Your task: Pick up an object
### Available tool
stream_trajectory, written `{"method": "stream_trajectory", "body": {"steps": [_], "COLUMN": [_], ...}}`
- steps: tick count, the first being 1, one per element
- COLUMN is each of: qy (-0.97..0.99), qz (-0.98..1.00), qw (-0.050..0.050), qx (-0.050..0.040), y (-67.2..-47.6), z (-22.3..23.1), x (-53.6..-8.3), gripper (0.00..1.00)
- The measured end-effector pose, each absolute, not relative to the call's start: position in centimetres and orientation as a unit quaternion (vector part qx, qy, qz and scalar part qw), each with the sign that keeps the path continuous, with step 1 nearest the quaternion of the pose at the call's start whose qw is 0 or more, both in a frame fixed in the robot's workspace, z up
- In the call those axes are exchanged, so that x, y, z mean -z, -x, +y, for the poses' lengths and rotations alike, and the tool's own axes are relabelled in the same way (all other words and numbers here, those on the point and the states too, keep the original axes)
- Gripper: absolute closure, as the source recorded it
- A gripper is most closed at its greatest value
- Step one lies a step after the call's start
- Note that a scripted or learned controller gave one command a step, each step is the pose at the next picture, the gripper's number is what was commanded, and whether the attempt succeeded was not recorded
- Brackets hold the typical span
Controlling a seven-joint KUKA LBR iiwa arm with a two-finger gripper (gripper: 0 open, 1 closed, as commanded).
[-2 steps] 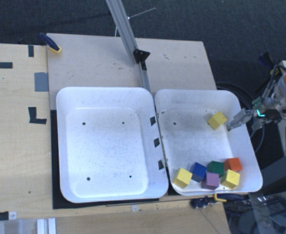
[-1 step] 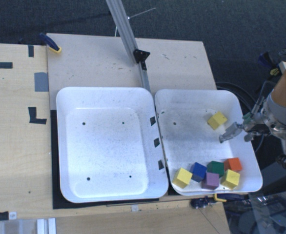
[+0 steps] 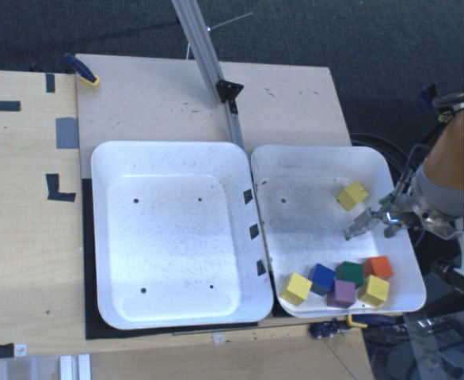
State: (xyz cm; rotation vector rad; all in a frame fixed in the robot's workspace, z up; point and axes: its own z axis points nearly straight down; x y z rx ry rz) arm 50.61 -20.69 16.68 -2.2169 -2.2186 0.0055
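Observation:
The right white bin (image 3: pixel 295 172) holds several small blocks. One yellow block (image 3: pixel 351 195) lies alone near its far right side. Along the front wall sit another yellow block (image 3: pixel 297 288), a blue block (image 3: pixel 322 278), a green block (image 3: pixel 348 272), a purple block (image 3: pixel 344 292), an orange block (image 3: pixel 379 267) and a third yellow block (image 3: pixel 375 290). My gripper (image 3: pixel 363 224) hangs over the bin's right part, just below the lone yellow block and above the front cluster. No block shows in its grasp.
The left white bin (image 3: pixel 105 172) lies beside the right one, with a ridge between them. A slanted metal pole (image 3: pixel 204 50) crosses the back of the bench. The arm's orange band (image 3: pixel 452 157) sits past the right bin's rim.

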Motion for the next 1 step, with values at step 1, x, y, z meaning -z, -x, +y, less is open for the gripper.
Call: {"method": "stream_trajectory", "body": {"steps": [1], "qy": [0.707], "qz": [-0.707], "qw": [0.003], "qx": [-0.0016], "y": [-50.32], "z": [-20.68], "x": [-12.30], "gripper": [0.00]}}
